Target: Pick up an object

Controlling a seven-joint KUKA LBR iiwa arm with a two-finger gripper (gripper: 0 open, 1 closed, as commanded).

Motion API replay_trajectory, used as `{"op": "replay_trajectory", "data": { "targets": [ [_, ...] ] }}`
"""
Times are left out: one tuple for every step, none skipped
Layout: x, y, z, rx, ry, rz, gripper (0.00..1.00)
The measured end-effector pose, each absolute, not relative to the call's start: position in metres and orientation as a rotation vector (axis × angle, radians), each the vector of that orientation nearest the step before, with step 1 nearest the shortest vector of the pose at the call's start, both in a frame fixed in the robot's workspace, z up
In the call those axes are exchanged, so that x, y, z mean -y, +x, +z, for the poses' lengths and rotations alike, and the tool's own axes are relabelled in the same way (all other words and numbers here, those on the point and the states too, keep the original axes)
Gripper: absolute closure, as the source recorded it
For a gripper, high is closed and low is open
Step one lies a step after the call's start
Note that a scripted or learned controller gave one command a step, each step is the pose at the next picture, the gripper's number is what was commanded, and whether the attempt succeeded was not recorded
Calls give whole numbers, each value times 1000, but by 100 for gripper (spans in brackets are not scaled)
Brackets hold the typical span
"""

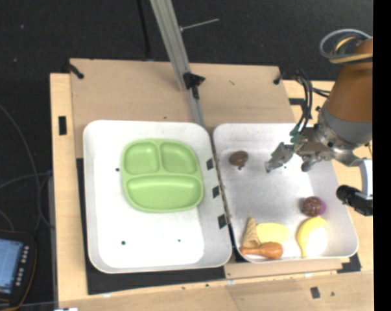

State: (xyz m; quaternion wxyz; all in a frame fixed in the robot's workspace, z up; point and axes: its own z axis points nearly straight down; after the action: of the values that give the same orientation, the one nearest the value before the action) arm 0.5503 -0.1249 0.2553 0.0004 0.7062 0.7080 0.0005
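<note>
The grey two-finger gripper (291, 159) hangs over the right white bin (273, 193), fingers spread open and holding nothing. A small brown rounded object (238, 158) lies near that bin's far-left corner, apart from the gripper. The green three-compartment plastic plate (163, 175) occupies the left white bin (104, 238).

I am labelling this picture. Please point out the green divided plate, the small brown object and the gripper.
green divided plate (163, 175), camera view, plate centre
small brown object (238, 158), camera view, its top
gripper (290, 160), camera view, between fingertips
</note>
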Motion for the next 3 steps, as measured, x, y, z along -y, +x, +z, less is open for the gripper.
{"op": "replay_trajectory", "data": {
  "targets": [
    [125, 550, 255, -2222, 2219, 2, 0],
    [133, 545, 197, -2222, 2225, -6, 0],
    [137, 537, 136, -2223, 2225, -6, 0]
  ]
}}
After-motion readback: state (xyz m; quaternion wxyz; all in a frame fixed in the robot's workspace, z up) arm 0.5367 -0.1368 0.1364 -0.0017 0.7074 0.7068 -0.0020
